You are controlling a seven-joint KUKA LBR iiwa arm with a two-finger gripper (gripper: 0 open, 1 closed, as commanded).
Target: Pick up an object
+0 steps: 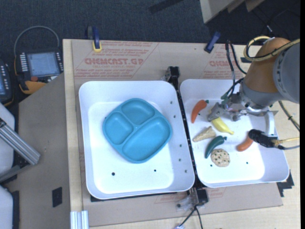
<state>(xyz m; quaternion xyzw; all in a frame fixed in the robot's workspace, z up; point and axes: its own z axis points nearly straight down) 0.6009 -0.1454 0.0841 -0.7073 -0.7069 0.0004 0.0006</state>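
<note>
Several small toy foods lie in the right bin (267, 173). An orange carrot (198, 110) is at its left. A yellow piece (222, 126) lies mid-bin, with a beige wedge (204, 134) to its lower left. Below them are a green pepper (214, 146) and a speckled cookie (220, 157). A red-orange sausage (245, 144) lies further right. My gripper (218, 112) hangs low over the bin's upper middle, right above the yellow piece and just right of the carrot. Nothing can be seen held in it.
The left bin (95, 175) holds a blue divided plate (137, 129) at its middle. A dark ridge (183, 128) separates the two bins. My arm (267, 75) covers the right bin's upper right corner. Cables trail along the bench's right side.
</note>
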